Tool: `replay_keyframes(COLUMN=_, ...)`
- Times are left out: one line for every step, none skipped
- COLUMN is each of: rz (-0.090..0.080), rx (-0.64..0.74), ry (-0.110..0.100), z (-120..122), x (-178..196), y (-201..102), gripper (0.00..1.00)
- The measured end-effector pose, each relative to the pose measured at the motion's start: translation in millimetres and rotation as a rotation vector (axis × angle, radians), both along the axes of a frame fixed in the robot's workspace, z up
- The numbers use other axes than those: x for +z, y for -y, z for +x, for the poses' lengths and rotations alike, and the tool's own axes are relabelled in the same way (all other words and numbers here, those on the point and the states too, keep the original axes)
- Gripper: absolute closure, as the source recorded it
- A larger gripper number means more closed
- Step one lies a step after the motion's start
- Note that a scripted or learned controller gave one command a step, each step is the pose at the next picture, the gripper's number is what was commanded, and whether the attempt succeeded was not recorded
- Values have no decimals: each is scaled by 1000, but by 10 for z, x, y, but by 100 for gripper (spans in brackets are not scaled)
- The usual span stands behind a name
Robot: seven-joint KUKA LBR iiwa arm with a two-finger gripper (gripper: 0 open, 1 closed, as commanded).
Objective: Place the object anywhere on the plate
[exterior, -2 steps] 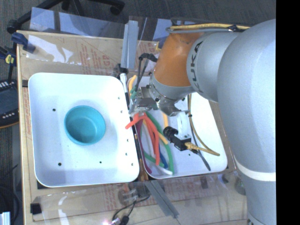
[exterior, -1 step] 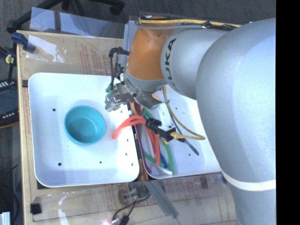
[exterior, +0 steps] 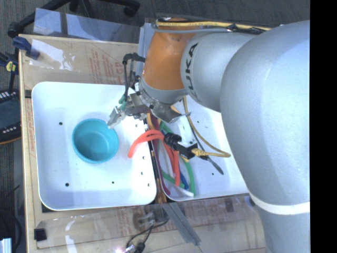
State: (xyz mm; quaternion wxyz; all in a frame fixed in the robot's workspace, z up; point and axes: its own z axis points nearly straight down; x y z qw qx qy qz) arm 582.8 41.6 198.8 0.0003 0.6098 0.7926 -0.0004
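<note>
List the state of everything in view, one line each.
blue bowl: upright, nothing in it, in the left bin.
gripper: at the bowl's upper right rim.
red curved piece: lying loose by the divide between the bins.
coloured tubes: lying in the right bin, partly under the arm.

Grey arm [exterior: 263,88] with an orange band [exterior: 160,57], black KUKA lettering [exterior: 188,70] and a yellow cable [exterior: 200,24].

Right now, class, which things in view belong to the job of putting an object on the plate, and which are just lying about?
For the job: blue dish in the left bin; gripper at its rim; perhaps the red curved strip beside it.
Lying about: pile of green, red and blue strips in the right bin.
</note>
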Motion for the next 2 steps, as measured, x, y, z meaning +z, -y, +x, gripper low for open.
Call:
replay_keyframes(rz=9, rx=-152, ry=20, z=127, x=-876, y=-1179, gripper=0)
replay_keyframes(rz=1, rx=-118, ry=-2, z=-451, x=77, y=-1286, gripper=0)
